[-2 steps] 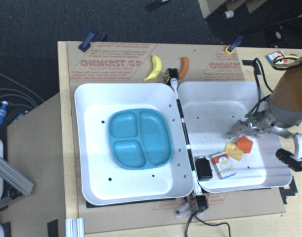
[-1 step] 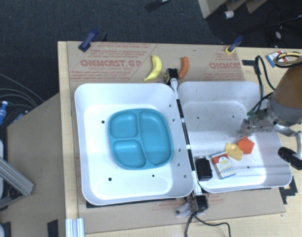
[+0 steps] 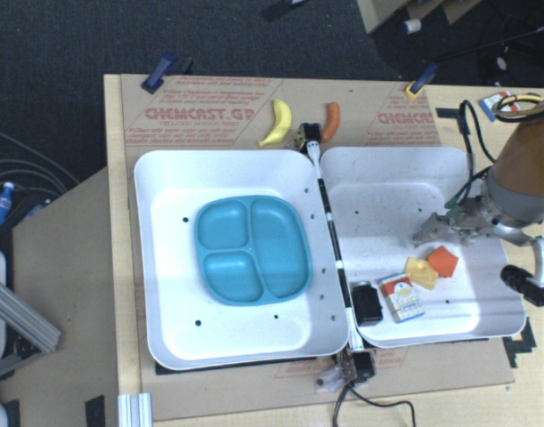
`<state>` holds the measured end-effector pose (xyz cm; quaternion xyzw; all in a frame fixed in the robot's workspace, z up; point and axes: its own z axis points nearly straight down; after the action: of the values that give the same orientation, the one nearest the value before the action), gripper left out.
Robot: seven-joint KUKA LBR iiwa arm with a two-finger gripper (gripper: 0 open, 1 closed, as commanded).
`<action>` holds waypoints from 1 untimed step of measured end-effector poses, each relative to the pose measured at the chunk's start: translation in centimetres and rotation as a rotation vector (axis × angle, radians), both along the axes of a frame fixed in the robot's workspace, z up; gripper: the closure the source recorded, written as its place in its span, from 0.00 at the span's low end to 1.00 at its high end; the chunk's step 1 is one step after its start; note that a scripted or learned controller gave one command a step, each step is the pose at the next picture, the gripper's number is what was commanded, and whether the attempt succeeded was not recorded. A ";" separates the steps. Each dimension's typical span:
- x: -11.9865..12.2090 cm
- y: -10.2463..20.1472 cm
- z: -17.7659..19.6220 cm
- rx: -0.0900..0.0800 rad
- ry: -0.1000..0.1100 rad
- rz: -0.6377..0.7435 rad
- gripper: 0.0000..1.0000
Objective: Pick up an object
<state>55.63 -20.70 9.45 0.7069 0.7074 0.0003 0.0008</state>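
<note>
- The claw [image 3: 436,228] hangs low over the right bin [image 3: 378,163], near its right wall; whether it is spread or pressed together cannot be told.
- Nothing is seen between its fingers.
- The orange block [image 3: 443,261], yellow block [image 3: 422,274], small carton [image 3: 401,298] and black block [image 3: 367,302] lie just below it.
- Risk: the blocks touch, so a descent may nudge both and grip neither.
- The blue plate [image 3: 253,249] sits in the left bin [image 3: 160,181].

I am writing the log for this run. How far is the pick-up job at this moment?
Done: the arm has reached into the right bin. In hand: the gripper hangs low just above the orange block and yellow piece, gripping nothing visible. Left: grasp and lift one; the small box and black object lie untouched.
</note>
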 end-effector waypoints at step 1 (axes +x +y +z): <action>-2.9 2.9 -1.0 0.002 0.004 -0.001 0.00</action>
<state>52.69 -17.78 8.42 0.7070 0.7072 -0.0003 -0.0014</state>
